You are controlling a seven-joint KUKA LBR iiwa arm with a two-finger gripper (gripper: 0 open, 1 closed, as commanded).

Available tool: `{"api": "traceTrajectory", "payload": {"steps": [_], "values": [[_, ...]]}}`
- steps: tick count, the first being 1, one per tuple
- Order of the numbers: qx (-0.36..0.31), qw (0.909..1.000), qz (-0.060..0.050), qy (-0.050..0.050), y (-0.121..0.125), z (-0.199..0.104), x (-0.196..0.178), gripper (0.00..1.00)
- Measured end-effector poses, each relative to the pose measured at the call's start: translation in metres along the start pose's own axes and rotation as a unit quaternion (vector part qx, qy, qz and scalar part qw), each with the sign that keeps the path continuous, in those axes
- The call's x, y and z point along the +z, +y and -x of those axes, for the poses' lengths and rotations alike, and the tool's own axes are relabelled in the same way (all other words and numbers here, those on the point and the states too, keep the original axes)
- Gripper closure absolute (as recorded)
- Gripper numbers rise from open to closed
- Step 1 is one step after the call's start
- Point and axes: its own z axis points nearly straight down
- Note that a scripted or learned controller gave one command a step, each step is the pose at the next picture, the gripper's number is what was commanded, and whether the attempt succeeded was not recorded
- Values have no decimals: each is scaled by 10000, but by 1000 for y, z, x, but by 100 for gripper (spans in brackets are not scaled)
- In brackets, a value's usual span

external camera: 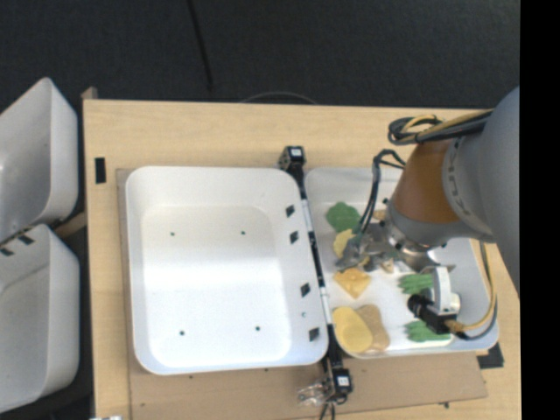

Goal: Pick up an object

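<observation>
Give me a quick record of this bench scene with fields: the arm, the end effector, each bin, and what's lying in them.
arm: grey with orange band, reaching in from the right over the right bin
end effector: low in the right bin, among the items
left bin: white, shallow
right bin: white, holds several small items
green item: near the bin's far left side
yellow items: just below the end effector
tan round items: near corner
green pieces: right part

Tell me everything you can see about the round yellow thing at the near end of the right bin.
The yellow piece is a smooth, rounded, flat-looking disc, pale yellow with a matte surface like foam or plastic. It lies flat in the right bin, at the near corner by the wall dividing the bins. A tan piece of similar shape touches its right side. The gripper is apart from it.
</observation>
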Motion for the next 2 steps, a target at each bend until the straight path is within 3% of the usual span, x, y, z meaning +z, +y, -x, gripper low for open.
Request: {"api": "traceTrajectory", "payload": {"steps": [1, 2], "values": [[-14, 10000, 39, 3, 10, -46, -95, 100], [-68, 9999, 79, 26, 52, -189, -208, 100]]}}
